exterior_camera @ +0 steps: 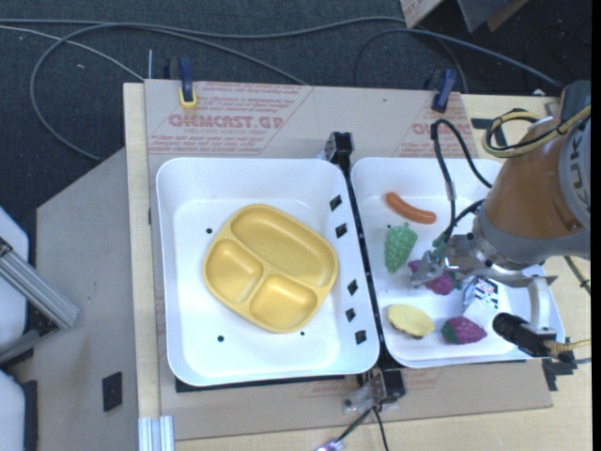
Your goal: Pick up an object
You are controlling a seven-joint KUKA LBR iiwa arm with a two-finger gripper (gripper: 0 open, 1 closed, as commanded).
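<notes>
The right bin (470, 172) holds several toy foods: an orange sausage (410, 208) at the back, a green grape bunch (399, 247), a purple piece (439, 281), a yellow-brown slice (410, 320) and a magenta berry (464, 329) at the front. My gripper (449, 269) hangs low over the middle of this bin, right at the purple piece and just right of the green bunch. The grey and orange arm (526, 205) covers the bin's right part.
A yellow divided plate (270, 267) lies in the middle of the left bin (178, 205). A black divider with clips (349, 242) runs between the bins. Cables (451, 158) trail over the right bin's back rim.
</notes>
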